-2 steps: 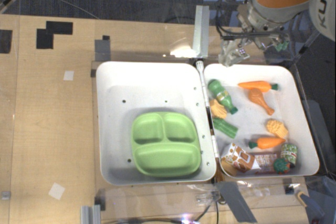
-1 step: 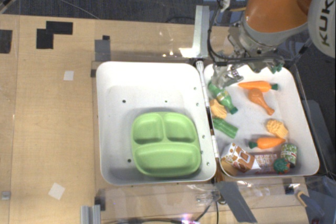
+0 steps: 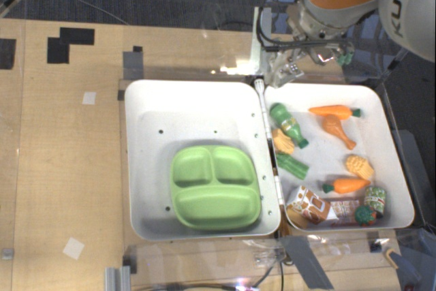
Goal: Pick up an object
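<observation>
Green bottle (image 3: 287, 124) lies in right bin (image 3: 398, 167), just below hand (image 3: 283, 71); hand's grip state unclear.

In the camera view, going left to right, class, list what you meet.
green divided plate → green bottle → drumstick → corn cob → round green item in the bin's near right corner

Grey arm w/ orange band reaching in past far edge of right bin (image 3: 381, 93), pincer (image 3: 289, 68) hanging above bin's far-left corner
</observation>
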Robot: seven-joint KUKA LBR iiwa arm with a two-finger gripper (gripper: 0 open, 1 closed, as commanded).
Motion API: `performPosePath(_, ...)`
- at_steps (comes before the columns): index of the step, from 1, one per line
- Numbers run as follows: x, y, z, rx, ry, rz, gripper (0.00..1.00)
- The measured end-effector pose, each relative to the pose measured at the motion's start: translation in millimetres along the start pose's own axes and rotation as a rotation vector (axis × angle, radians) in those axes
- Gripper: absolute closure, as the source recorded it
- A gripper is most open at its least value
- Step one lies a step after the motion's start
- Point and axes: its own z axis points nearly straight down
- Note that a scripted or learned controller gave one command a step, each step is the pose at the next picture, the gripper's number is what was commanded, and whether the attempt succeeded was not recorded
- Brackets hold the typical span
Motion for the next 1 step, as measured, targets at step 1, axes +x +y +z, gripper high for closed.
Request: performPosePath(1,-2.4,0.0,-14.3,0.003,-0.012,-0.001,1.0)
